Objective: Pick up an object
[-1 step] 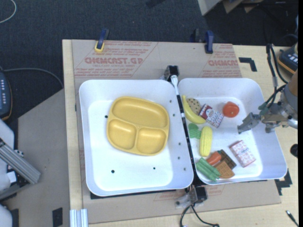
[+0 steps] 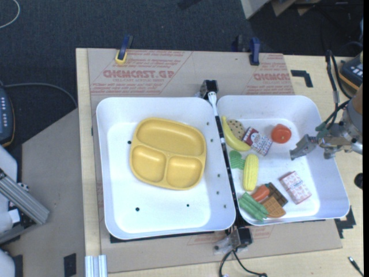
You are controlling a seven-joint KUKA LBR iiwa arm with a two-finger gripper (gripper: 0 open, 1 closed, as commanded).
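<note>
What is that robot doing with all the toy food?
The robot's gripper reaches in from the right, over the right bin, near the tomato. It holds nothing. That bin holds play food: a banana, corn, a carrot, a green pod and small packets. The left bin holds a yellow divided plate. Nothing has been picked up yet.

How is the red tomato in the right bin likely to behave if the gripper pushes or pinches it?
The red tomato looks round and smooth, so it would probably roll across the right bin if nudged. It sits apart from the other toy food, so nothing would stop it. Its glossy curve may slip from the gripper.
</note>
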